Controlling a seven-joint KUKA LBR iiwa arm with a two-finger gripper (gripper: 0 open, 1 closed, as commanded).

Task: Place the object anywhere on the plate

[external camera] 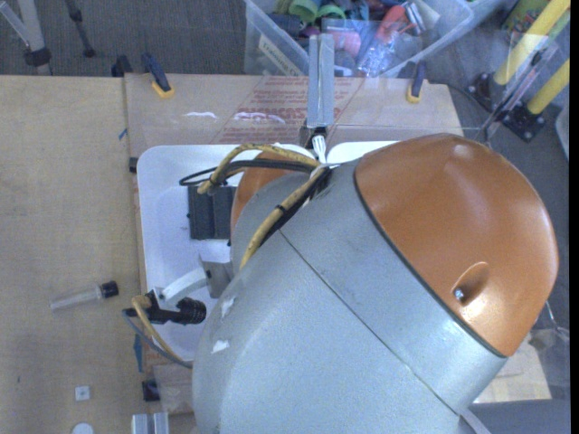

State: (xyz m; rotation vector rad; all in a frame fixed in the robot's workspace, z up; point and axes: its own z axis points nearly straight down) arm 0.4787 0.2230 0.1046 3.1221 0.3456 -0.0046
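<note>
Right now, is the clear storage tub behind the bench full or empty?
Full. The clear storage tub holds a pile of colourful items reaching close to its rim.

Arm (pixel 380 306) covered most of both bins (pixel 158 197), gripper, plate and object hidden beneath it, arm cut by lower edge

Bulky grey arm (pixel 362 333) across the lower right of the frame, glossy orange dome cap (pixel 452 233) at right, yellow and black cables (pixel 271 165) at centre, black block (pixel 208 213) centre left
</note>
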